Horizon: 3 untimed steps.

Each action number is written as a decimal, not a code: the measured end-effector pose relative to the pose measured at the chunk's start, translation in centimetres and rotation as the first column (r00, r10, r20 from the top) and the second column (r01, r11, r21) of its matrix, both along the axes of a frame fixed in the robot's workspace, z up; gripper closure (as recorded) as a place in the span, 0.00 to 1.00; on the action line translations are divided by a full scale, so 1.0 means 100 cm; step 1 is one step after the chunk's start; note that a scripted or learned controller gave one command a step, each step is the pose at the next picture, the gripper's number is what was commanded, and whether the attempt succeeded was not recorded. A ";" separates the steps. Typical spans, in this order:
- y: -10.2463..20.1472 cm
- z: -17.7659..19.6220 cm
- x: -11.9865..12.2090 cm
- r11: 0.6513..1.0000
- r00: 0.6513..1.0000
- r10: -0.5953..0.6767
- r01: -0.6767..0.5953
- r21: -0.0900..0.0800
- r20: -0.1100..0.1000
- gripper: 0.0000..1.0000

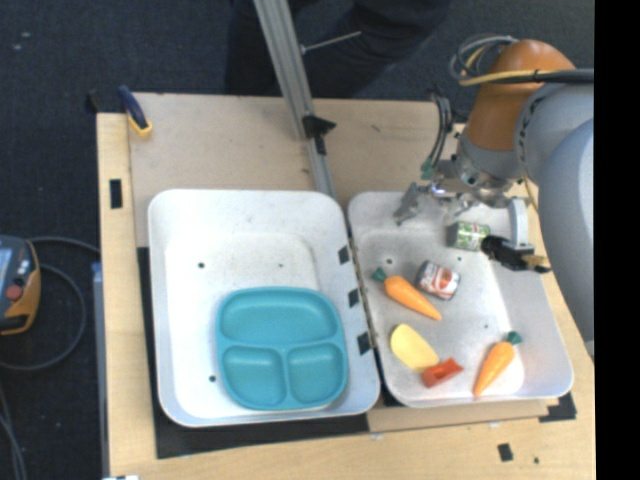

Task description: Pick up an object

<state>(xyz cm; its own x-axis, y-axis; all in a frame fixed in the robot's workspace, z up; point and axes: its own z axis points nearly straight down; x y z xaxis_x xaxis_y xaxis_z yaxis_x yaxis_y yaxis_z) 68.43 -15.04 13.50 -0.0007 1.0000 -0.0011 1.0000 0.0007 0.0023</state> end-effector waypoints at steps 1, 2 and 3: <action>-0.001 0.010 0.001 1.000 1.000 0.002 -0.002 -0.002 0.003 1.00; -0.007 0.061 -0.006 1.000 1.000 -0.002 0.002 -0.001 0.003 1.00; -0.008 0.110 -0.005 1.000 1.000 0.001 -0.001 -0.001 0.004 1.00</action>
